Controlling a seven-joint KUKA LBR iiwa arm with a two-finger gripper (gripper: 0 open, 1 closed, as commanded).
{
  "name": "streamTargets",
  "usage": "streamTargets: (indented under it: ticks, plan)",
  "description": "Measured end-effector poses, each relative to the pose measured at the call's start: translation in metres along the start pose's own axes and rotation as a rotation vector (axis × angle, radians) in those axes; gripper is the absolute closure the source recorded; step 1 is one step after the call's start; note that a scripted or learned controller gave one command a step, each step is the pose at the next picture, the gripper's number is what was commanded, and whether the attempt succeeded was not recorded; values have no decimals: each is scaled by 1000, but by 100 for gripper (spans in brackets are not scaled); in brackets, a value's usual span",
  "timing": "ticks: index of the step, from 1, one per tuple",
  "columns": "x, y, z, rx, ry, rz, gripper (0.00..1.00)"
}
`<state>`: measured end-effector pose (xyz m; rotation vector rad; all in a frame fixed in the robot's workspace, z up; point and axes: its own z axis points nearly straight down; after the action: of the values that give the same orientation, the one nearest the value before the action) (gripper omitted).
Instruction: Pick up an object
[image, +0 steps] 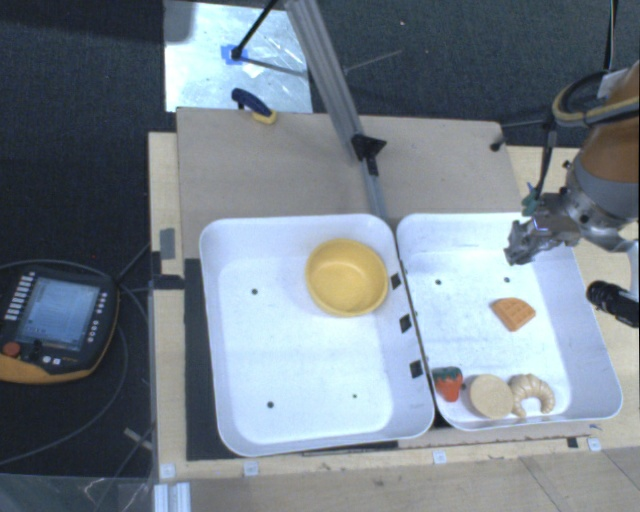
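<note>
Best lower claw (522, 246), fingers' spread impossible to tell, straight over orange wedge (513, 314) in right bin (590, 330), clear of wall, then pinch its flat sides.

I watch through one fixed camera set high above the tan wooden bench (300, 160), tilted down at a slant, far enough to take in both shallow white plastic bins (300, 420)

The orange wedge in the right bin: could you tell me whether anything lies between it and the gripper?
Nothing visible does. The gripper hangs over the right bin, and only bare bin floor separates it from the orange wedge.
</note>
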<state>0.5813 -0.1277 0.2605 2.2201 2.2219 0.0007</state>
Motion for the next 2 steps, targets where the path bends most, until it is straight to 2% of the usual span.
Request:
streamTargets:
  ticks: [1,2]
  plan:
    - [49,-19,-4,0,1,-3,100]
    - [105,-26,5,0,1,-5,100]
